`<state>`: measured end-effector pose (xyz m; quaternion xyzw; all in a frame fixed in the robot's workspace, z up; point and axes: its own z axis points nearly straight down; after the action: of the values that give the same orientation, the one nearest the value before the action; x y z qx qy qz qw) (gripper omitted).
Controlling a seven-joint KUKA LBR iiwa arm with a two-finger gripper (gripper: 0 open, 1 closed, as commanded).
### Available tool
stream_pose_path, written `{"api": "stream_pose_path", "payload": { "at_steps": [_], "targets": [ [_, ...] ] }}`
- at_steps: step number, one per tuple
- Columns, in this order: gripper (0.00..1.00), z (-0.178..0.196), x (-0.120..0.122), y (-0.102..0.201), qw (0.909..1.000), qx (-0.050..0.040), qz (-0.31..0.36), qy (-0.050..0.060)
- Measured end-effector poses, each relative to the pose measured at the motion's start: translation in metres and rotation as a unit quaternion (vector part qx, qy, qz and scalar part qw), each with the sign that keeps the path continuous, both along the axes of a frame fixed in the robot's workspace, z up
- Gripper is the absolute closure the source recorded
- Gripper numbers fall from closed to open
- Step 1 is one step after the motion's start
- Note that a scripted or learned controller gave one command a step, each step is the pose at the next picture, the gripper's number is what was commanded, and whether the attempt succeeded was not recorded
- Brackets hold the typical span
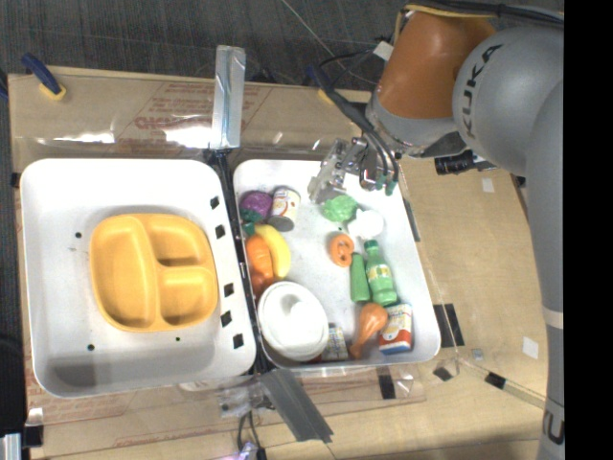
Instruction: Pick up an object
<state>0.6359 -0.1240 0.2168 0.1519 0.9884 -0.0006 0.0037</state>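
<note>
On the left half of the frame we see a white bin holding a yellow divided tray, which sits a little left of that bin's centre. A silver bracket stands upright above the seam where the two bins meet.

Moving right, the second white bin carries the clutter. Along its left wall, from the top down, we find a purple toy touching a small labelled can, then an orange toy vegetable with a yellow banana lying against it, then a round white bowl in the lower left corner. Toward the middle sits a small orange toy, and just right of it a green bottle lies lengthwise. Below that, an orange carrot-like piece leans against a red and white carton in the lower right corner.

In the upper part of this bin a green leafy toy lies beside a white piece. The tool hangs right over the green leafy toy at the bin's top edge; we cannot tell whether it is spread or pressed together, nor whether it touches the toy. The grey arm with its orange band fills the upper right, above the cardboard-covered bench.
</note>
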Motion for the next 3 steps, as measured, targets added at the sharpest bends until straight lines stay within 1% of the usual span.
{"api": "stream_pose_path", "payload": {
  "at_steps": [2, 3],
  "targets": [
    [1.0, 0.022, 0.003, 0.003, 1.0, -0.001, 0.007, -0.003],
    [1.0, 0.029, -0.07, 0.023, 1.0, 0.0007, -0.007, 0.002]
  ]
}}
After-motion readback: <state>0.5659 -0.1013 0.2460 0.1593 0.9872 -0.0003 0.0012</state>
